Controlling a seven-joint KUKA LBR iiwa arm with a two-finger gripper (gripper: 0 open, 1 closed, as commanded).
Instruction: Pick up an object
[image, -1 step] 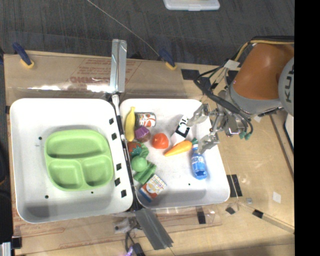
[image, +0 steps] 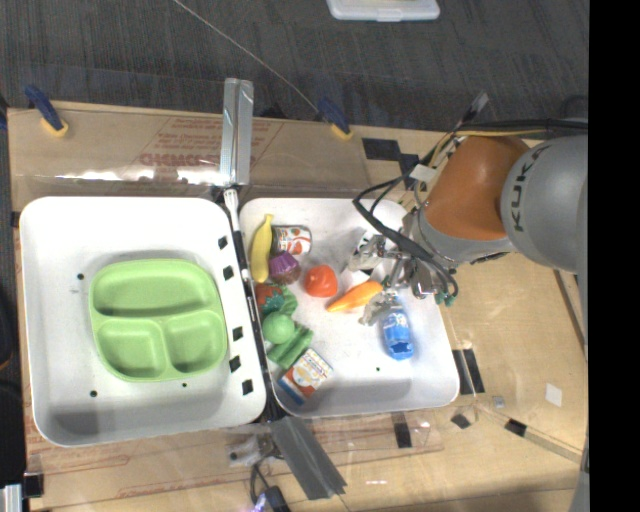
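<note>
Below, bench (image: 520, 330) bears two bins (image: 50, 300).

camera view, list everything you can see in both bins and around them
bins: 2, white, side by side on the bench
divided tray: 1, light green, in the left bin
banana: 1, yellow, right bin, top left
can: 1, red and white, beside the banana
tomato: 1, red, right bin centre
carrot: 1, orange, right of the tomato
bottle: 1, blue, right bin, right side
arm: 1, grey and orange, from the right
pincer: 1, above the carrot
</note>
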